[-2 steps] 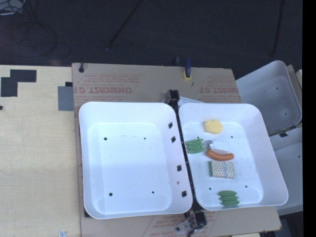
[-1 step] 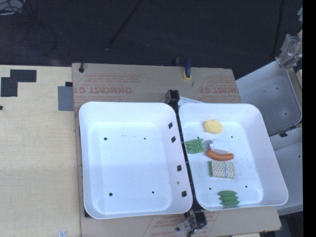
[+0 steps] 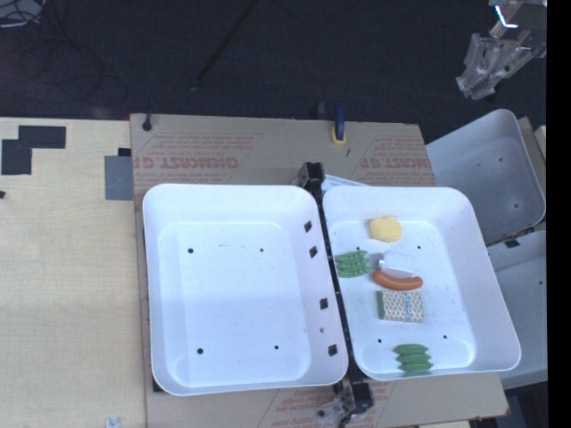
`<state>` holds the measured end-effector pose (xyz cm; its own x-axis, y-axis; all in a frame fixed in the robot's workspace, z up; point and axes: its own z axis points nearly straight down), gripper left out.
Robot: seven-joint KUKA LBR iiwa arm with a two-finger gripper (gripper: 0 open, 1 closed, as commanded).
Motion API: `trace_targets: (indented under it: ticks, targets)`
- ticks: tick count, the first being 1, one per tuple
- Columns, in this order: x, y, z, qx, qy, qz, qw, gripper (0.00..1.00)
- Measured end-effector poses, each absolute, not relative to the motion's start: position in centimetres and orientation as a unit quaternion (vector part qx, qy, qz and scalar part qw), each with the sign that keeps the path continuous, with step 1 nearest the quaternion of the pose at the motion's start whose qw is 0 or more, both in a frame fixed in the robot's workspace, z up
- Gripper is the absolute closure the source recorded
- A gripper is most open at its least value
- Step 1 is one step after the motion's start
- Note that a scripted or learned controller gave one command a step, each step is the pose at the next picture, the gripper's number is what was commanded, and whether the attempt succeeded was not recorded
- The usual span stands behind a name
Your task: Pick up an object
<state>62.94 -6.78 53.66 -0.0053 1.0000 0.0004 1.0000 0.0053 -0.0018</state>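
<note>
White plastic made up both bins, and the right bin [image 3: 464, 239] held all the small things. The gripper [image 3: 486, 65] hung high at the top right corner of the view, far up and away from that bin, and nothing sat in it. How wide it stood could not be told, because it looked small and blurry.

From the gripper, the things lay down and a little to the left, well apart from it. So the arm would probably have to come down and in toward the right bin.

A yellow lump [image 3: 385, 229] lay near the far wall of the right bin, and it was the nearest thing to the gripper. It looked round and soft. Below it lay an orange sausage [image 3: 398, 281], long and thin, with its long side running left to right across the bin. A green pod [image 3: 351, 263] sat just left of the sausage, close to the wall that meets the other bin. A patterned square [image 3: 401, 306] lay just below the sausage. Another green pod [image 3: 413, 358] lay by the near wall.
</note>
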Motion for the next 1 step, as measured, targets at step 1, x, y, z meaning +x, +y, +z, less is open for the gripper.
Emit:
trace_targets:
  ticks: [1]
  targets:
    - [58.40,3.03,53.76,-0.704,-0.710,0.0012,0.003,1.00]
